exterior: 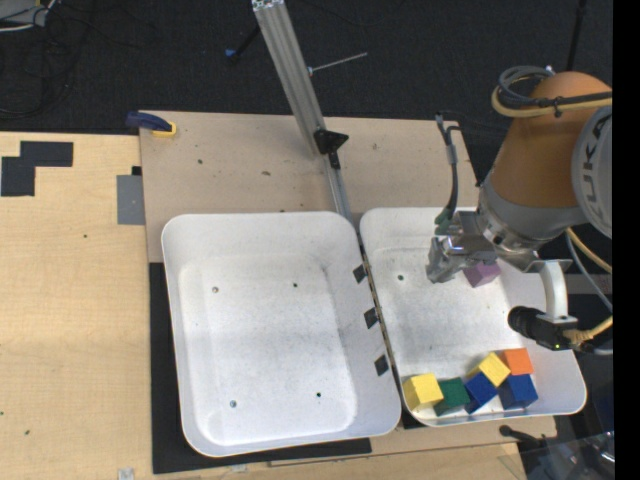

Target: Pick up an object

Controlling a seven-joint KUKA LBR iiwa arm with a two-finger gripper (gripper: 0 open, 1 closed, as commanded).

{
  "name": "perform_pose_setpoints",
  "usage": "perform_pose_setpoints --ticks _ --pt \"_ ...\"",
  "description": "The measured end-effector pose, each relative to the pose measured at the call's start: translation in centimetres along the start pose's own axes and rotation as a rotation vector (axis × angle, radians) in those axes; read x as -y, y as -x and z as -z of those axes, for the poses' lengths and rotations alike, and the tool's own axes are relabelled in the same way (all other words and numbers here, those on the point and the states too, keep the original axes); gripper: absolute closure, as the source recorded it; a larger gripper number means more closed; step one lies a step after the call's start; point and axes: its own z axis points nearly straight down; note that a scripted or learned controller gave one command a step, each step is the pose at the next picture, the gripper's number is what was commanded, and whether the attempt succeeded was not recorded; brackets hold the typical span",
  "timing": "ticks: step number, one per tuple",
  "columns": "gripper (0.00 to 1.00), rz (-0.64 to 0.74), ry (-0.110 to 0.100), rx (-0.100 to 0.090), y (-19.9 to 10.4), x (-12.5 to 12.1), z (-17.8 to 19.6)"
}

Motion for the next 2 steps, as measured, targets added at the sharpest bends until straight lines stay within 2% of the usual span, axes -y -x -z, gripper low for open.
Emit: perform_pose_setpoints --ticks 2 --pt "1.00 -0.002 -0.001 0.001 -8.3 -3.7 -1.6"
